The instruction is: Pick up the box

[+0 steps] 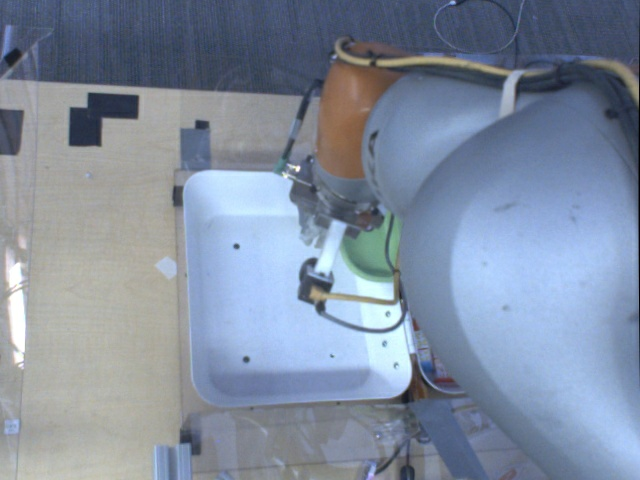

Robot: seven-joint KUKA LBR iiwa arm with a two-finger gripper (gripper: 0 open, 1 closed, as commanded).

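Jaws: I cannot tell their state from my feed. The gripper (328,220) hangs over the right half of the left bin (250,313).

Listed from the near edge outward:

- Arm (520,258): grey, closest to the lens, bulking across the right of my view.
- Red-and-white thing (432,366): low right, just beyond the left bin's right wall, mostly under the arm.
- Box: I cannot pick it out with certainty. The red-and-white thing may be it, but too little shows to say.
- Left bin: white and shallow, with a few dark specks on its floor.
- Green disc (368,253): pale and round, just beside the gripper, partly under the arm. I cannot tell which bin it sits in.
- Orange band (345,108): above the wrist.
- Bench (90,298): pale wood, with black marks (100,116) at its far left.
- Carpet (200,18): grey, with a thin cable (480,8) looped on it.
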